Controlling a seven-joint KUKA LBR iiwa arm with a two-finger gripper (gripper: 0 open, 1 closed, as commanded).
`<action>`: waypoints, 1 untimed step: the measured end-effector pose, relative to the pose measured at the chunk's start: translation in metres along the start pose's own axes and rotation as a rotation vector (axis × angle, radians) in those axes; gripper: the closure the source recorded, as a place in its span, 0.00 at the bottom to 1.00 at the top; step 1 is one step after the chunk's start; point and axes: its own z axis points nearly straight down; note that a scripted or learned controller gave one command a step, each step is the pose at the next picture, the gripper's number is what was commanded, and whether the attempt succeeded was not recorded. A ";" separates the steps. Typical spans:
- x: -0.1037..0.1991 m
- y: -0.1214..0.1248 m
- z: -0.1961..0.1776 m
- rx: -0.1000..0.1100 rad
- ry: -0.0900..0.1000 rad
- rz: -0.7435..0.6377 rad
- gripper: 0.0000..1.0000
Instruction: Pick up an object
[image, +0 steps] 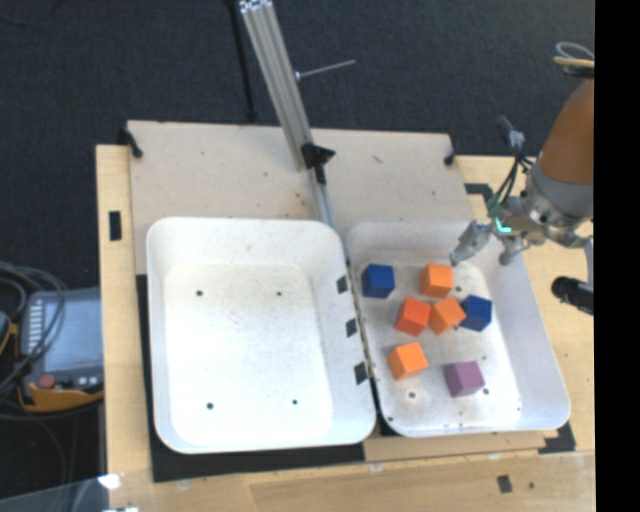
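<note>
**Operator:** Cubes, all seven in the right bin (530, 330): two blue, four orange, one purple. I see the gripper (487, 243) hanging over that bin's far right corner with its two fingers spread apart and nothing between them.

**Colleague:** Which one would you go for?

**Operator:** My guess is the top orange cube (436, 280). It sits nearest the gripper, with a little free space on its far side. The trouble is the cluster below it: an orange cube (413, 316), another orange (447, 314) and a blue cube (477, 312) are packed together, touching or nearly so, which leaves little room for a finger. The left blue cube (377, 281), the low orange cube (407, 359) and the purple cube (463, 378) stand apart, so they look easier.

**Colleague:** Why is the arm parked up there?

**Operator:** I judge it is waiting above the rim, out of the way, before it comes down. Nothing is lifted yet.

**Colleague:** And the surroundings?

**Operator:** The left bin (250, 330) is a shallow white tray with speckled marks, like its neighbour. Both rest on a pale wooden tabletop (115, 190) with a lighter board behind. A metal pole (285, 90) slants up from between the bins. The floor is dark carpet, and a handheld controller (55, 345) with cables lies at far left.
</note>
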 end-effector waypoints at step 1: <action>-0.001 0.001 -0.003 -0.004 -0.003 -0.003 0.00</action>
